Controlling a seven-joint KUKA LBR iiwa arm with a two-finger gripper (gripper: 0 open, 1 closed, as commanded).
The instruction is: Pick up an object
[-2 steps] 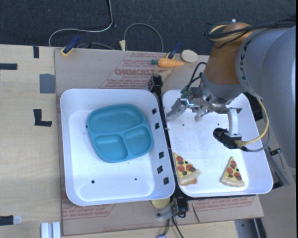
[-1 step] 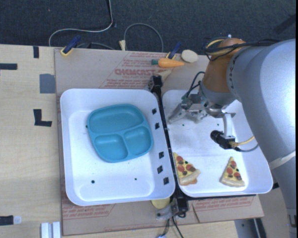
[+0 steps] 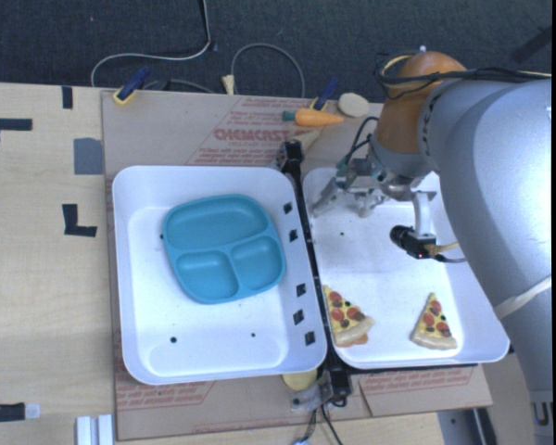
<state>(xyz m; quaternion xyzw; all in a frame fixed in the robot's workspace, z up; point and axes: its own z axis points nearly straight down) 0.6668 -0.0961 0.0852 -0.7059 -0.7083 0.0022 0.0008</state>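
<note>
Two toy pizza slices lie near the front of the right bin (image 3: 389, 290): one (image 3: 346, 316) by the divider, the other (image 3: 434, 324) toward the right wall. A blue divided plate (image 3: 224, 247) rests in the left bin (image 3: 139, 276). My gripper (image 3: 342, 202) hangs over the far left part of the right bin, well behind both slices. Its two grey fingers (image 3: 322, 198) are spread apart, open, with nothing between them.
Beyond the bins, an orange toy carrot (image 3: 317, 116) and a pale round object (image 3: 353, 104) lie on the cardboard. A yellowish object (image 3: 300, 378) sits at the front edge by the black divider clips (image 3: 299, 239). The bulky grey arm (image 3: 500, 174) covers the right side.
</note>
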